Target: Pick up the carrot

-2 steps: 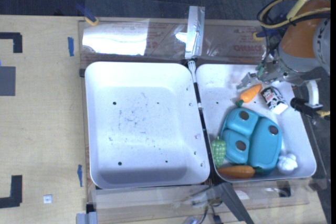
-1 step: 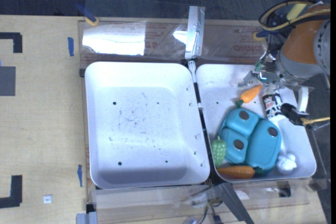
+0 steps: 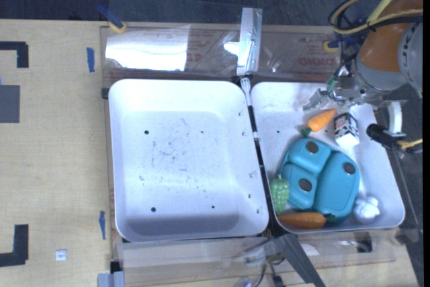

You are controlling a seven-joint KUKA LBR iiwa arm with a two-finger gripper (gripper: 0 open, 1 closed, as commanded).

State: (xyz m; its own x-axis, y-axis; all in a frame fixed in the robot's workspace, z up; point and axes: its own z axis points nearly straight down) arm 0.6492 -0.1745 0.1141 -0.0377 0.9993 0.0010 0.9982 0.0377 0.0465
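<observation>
Your pincer (image 3: 334,96) hovers upper right, just beside the small orange carrot (image 3: 321,120); finger spread — can't tell.

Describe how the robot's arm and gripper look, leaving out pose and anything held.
The arm is grey with a rounded orange band above the wrist. Black and yellow cables loop beside it. The gripper is a small metallic piece with thin silvery fingers and dark parts behind them.
</observation>
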